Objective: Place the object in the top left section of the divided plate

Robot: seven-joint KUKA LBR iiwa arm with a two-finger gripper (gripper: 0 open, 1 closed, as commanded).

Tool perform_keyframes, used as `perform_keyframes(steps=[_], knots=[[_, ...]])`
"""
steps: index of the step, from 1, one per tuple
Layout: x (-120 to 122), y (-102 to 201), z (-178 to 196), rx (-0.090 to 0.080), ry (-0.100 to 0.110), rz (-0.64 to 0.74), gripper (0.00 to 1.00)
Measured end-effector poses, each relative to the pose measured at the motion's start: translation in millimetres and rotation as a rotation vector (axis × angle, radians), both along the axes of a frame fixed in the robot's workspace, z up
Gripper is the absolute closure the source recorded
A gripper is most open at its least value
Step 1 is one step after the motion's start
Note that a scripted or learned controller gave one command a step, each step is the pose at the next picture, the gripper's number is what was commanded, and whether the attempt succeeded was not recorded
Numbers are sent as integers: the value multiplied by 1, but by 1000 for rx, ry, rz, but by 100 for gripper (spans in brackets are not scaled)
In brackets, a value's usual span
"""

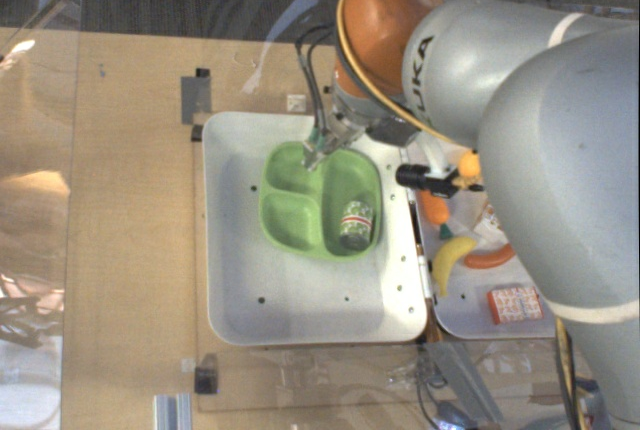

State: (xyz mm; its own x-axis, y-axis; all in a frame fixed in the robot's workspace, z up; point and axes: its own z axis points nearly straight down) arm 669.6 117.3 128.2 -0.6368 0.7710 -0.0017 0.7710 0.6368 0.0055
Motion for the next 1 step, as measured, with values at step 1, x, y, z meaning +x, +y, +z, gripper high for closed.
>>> perform_keyframes(steps=[1], knots=[[-27, -64, 95, 1, -2, -388, 100]])
